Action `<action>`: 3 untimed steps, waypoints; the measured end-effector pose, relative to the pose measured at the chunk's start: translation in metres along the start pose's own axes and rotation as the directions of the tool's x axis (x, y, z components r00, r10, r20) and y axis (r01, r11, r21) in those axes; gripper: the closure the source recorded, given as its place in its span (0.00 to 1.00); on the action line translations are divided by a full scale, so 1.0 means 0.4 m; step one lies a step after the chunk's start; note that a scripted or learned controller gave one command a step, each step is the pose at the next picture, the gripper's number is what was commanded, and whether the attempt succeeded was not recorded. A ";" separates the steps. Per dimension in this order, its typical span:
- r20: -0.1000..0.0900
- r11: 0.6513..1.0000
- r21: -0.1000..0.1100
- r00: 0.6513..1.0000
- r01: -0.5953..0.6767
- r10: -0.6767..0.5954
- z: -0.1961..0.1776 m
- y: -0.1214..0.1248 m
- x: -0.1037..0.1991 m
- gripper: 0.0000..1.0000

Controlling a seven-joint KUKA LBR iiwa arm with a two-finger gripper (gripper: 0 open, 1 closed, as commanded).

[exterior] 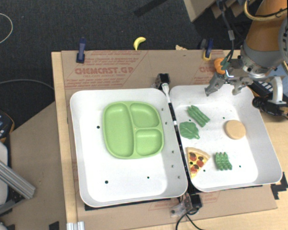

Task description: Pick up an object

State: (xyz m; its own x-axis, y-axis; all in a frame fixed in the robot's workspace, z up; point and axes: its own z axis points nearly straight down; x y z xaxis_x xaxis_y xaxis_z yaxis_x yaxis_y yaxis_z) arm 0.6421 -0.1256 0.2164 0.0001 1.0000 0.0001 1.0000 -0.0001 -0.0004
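The right bin [261, 171] holds a green bean bundle [198, 115], a green leafy piece [188, 130], a round tan cookie [235, 129], a pizza slice [196, 161] and a small green ridged piece [223, 161]. My gripper [225, 86] hangs over the bin's far edge, above and behind the objects. Its two fingers stand spread apart with nothing between them. The nearest item is the bean bundle, down and to the left of the fingertips.
The left bin [89, 181] carries a green divided plate [133, 129]. A black clip [163, 81] sits between the bins at the back. Blue clamps [80, 50] and a yellow banana [139, 42] lie along the board's far edge. An orange piece [219, 64] sits beside the wrist.
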 end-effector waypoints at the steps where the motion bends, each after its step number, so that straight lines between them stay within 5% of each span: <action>1: -0.004 1.000 0.009 1.000 0.004 -0.004 0.084 -0.170 0.165 0.00; 2: -0.004 1.000 0.009 1.000 0.006 -0.006 0.080 -0.380 0.351 0.00; 3: -0.005 1.000 -0.019 1.000 0.008 -0.008 -0.384 -0.404 0.455 0.00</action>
State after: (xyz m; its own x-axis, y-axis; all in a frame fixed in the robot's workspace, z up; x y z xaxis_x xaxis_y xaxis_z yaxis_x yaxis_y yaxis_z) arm 0.4806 0.0562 0.3700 -0.0076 1.0000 0.0048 0.9998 0.0075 0.0188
